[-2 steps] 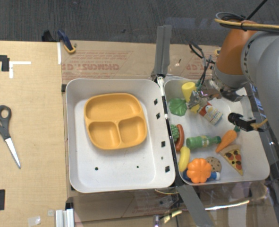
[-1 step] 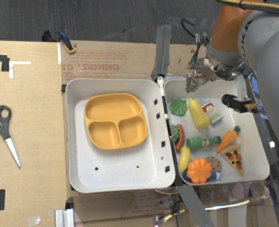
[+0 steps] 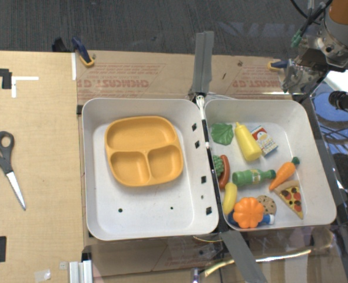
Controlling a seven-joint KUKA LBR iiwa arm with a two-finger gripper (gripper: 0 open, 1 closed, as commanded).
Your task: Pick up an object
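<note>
The right bin (image 3: 315,135) holds several toy foods: a green leaf (image 3: 222,133), a yellow bottle (image 3: 247,141), a small carton (image 3: 266,140), a carrot (image 3: 284,174), a green bottle (image 3: 253,176), a pizza slice (image 3: 291,198), a cookie (image 3: 267,204), an orange pumpkin (image 3: 248,212), a yellow piece (image 3: 229,197) and a red and green piece (image 3: 222,170). My gripper (image 3: 297,78) hangs over the bin's far right corner, apart from all the toys. Cables and the wrist body blur its tip.
In the left bin (image 3: 91,175) lies an orange divided plate (image 3: 143,150). Scissors (image 3: 6,164) rest on the bench at the far left. A blue clamp (image 3: 82,52) sits behind the left bin, and a grey strip (image 3: 203,63) rises between the bins.
</note>
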